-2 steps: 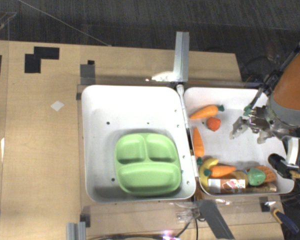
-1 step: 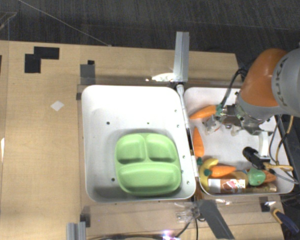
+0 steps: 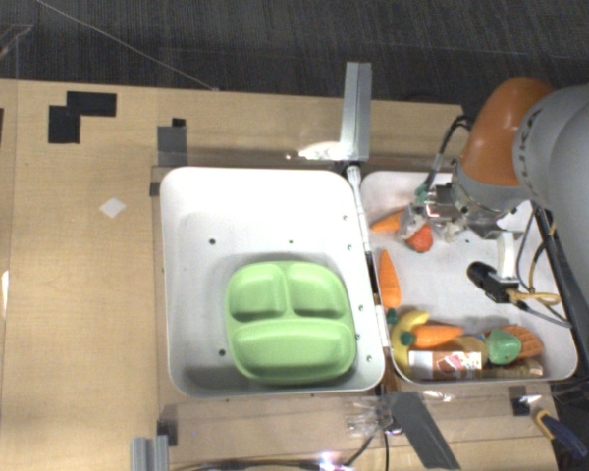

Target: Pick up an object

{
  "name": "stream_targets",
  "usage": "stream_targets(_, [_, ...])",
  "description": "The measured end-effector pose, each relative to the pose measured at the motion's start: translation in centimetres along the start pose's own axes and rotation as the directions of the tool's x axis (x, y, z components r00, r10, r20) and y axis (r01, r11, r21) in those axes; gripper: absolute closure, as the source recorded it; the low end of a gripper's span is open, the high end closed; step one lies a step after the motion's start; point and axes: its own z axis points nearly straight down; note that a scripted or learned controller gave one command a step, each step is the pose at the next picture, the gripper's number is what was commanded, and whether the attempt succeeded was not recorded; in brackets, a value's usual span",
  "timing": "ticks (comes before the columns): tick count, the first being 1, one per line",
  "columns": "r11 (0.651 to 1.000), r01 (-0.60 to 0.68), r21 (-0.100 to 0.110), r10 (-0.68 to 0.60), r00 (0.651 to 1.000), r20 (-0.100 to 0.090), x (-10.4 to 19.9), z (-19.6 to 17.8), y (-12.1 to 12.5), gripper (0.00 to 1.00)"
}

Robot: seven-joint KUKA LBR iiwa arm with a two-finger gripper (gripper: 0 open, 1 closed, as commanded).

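No legible text

The small packet [image 3: 445, 364] in the right bin [image 3: 442, 263] carries a red-and-white label, too blurred to read.

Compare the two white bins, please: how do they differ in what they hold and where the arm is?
The left bin holds one thing, a green divided tray; the right bin holds many small toy foods, such as a carrot, mostly along its near edge. The gripper hangs over the right bin's far part, not over the left bin. Both are shallow, white and side by side.
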Motion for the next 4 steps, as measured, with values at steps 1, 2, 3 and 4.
stream_targets(1, [1.000,0.002,-0.007,-0.002,1.000,-0.003,0.3,-1.3,0.3,1.00])
stream_targets(2, [1.000,-0.027,0.011,0.027,1.000,-0.001,5.1,-9.6,-4.3,1.00])
stream_targets(3, [1.000,-0.027,0.011,0.027,1.000,-0.001,5.1,-9.6,-4.3,0.00])
stream_targets(4, [0.995,-0.103,0.013,0.103,0.995,0.001,0.1,-2.5,-2.3,0.00])
